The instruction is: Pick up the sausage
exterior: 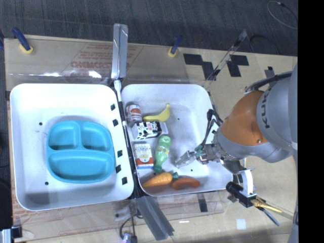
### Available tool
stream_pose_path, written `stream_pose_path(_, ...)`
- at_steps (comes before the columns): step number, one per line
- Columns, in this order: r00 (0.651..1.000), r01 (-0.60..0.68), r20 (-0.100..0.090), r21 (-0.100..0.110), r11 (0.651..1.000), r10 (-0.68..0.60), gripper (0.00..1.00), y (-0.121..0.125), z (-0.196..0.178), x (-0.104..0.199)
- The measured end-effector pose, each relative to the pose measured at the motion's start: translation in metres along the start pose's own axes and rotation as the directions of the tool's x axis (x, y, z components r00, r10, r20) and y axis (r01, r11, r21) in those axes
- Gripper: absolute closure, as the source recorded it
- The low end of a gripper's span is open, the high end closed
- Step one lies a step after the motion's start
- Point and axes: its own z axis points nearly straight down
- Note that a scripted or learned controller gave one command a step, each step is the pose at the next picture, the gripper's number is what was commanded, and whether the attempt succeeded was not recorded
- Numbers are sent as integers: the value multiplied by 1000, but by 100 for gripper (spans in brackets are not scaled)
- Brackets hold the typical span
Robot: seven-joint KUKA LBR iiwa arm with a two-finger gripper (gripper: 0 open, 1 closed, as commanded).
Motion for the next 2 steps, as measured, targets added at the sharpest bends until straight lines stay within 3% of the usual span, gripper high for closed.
stream_pose_path(1,1000,4,0,1,1000,-4,100,0,-9,0)
stream_pose_path(2,1000,4,0,1,1000,-4,0,0,-9,0)
